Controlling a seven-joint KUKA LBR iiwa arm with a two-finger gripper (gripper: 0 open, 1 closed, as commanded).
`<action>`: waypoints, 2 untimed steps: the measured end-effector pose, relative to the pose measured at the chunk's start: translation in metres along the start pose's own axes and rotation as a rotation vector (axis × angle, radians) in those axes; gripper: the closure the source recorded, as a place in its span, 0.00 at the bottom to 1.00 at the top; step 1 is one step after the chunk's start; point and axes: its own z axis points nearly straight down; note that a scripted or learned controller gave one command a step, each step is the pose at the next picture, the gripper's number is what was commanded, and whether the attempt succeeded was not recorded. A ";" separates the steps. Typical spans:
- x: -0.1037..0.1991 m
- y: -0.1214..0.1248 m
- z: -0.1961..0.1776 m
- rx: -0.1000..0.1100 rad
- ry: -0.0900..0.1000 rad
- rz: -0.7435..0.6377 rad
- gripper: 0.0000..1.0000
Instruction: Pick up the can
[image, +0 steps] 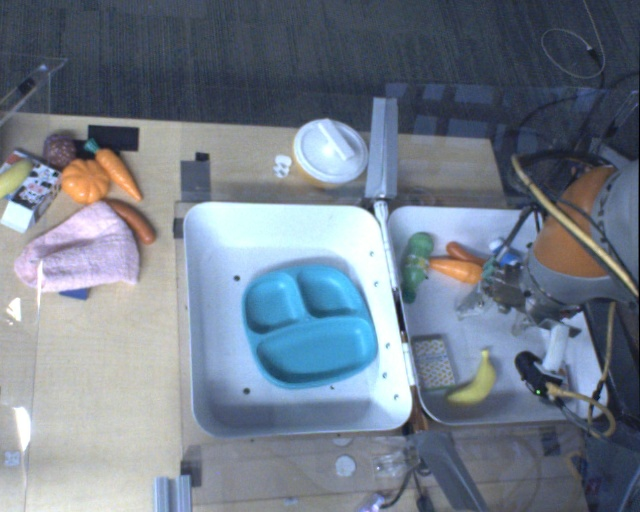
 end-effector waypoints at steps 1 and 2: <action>-0.048 0.004 -0.056 0.006 -0.003 -0.108 0.00; -0.047 0.023 -0.005 0.008 -0.002 0.035 0.00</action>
